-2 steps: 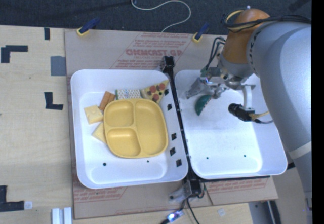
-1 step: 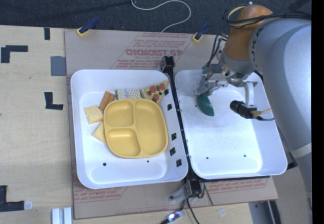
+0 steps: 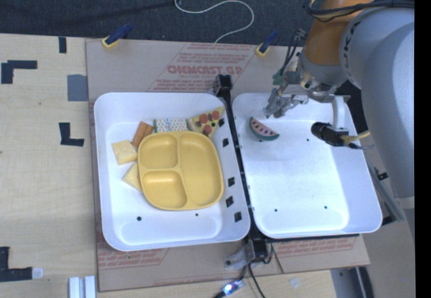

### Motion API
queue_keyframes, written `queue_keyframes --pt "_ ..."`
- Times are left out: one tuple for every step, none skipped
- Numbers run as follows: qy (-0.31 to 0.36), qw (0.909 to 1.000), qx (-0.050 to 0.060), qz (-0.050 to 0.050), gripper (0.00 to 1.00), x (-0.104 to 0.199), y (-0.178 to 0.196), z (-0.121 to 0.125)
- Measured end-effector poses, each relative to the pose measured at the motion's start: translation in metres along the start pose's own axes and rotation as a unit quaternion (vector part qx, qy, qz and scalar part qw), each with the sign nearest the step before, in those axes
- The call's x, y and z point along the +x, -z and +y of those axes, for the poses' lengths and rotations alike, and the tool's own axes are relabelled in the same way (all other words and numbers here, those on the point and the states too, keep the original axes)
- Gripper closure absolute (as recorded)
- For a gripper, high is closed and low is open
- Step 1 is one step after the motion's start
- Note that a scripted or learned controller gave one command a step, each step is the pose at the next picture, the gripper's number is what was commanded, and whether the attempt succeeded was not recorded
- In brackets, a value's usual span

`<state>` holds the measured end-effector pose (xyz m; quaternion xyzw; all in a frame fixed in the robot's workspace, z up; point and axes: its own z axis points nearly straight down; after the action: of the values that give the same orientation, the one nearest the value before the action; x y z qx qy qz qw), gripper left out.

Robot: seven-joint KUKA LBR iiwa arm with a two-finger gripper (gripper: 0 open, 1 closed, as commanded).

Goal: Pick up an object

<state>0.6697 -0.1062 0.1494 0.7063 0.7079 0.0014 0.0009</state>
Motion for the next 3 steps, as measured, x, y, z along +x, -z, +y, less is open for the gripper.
queue_keyframes --pt "0.000 1.0000 0.000 0.000 1.00 0.004 0.043 0.003" --pt "0.000 1.0000 0.000 0.000 1.00 0.005 0.077 0.004" --pt "0.001 1.0000 0.003 0.000 1.00 0.043 0.083 -0.021"
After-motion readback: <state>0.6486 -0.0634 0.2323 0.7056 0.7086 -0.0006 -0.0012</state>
